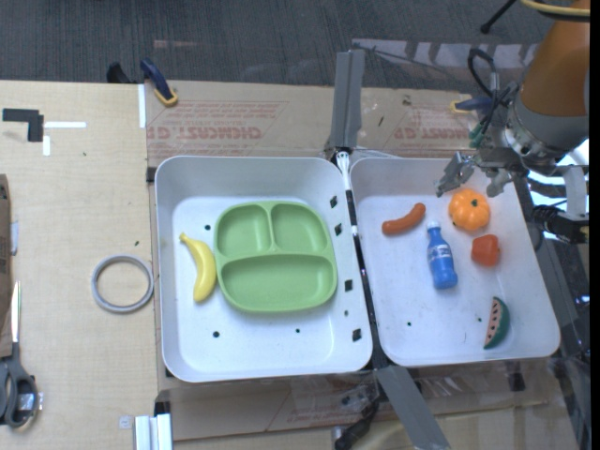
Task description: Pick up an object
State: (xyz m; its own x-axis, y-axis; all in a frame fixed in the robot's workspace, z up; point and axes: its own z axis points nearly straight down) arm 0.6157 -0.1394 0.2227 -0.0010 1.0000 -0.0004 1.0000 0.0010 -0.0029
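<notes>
At the right bin's [525, 345] far edge, gripper [476, 178] state is indiscernible; the round orange pumpkin [470, 211] sits beneath.

Look at the cardboard sheet [234, 120] lying along the tabletop's far edge behind the bins: you'll see red print on it, upside down and blurred, so you cannot make out the words.
</notes>
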